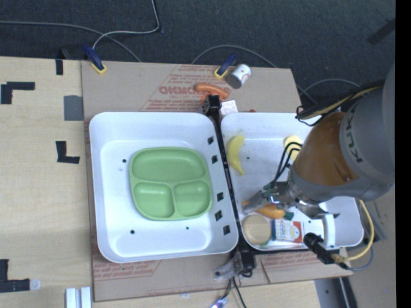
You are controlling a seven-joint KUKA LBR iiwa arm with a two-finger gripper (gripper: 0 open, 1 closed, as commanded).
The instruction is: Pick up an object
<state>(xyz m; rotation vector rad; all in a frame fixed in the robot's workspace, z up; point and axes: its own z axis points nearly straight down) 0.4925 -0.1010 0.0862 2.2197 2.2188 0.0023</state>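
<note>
Gripper (260,201) low in right bin (257,124), fingers' spread impossible to tell, just above carton (287,231) and round lid (257,230). Banana (236,151) near divider. Green tray (171,183) in left bin (106,172).

Red printing is showing upside down on the cardboard sheet (183,90) beyond the bins, too blurred to read; dark letters "KU" are appearing on the arm (376,147).

Green three-compartment plastic tray (171,182): smooth, matt. Two white plastic bins (103,172): smooth, slight sheen. Brown cardboard sheet (128,88) beneath, at 12 o'clock: matt, printed. Grey arm casing (376,133) at 3 o'clock: smooth, satin; orange band (324,156) glossy.
</note>
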